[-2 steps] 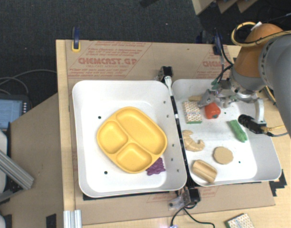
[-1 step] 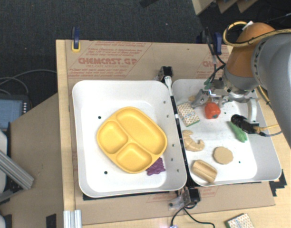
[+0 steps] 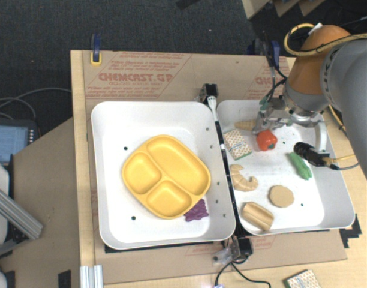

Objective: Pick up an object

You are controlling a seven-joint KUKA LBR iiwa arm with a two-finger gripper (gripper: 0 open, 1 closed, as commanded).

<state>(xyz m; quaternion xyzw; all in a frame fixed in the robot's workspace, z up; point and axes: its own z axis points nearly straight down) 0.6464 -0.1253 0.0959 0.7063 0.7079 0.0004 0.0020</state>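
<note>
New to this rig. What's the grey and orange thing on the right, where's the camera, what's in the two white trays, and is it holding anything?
That is a robot arm, grey with an orange band, reaching in from the right; its gripper sits over the right bin. The one camera is fixed above the bench, looking down at a slant.

The left bin holds a yellow divided plate with a small purple piece at its lower edge.

The right bin holds small play-food items: a red tomato-like piece just below the gripper, a checkered cracker, a green pod, a round tan disc, a bread roll and a tan pastry piece.

Nothing visibly sits between the fingers; I cannot tell how they stand.
</note>
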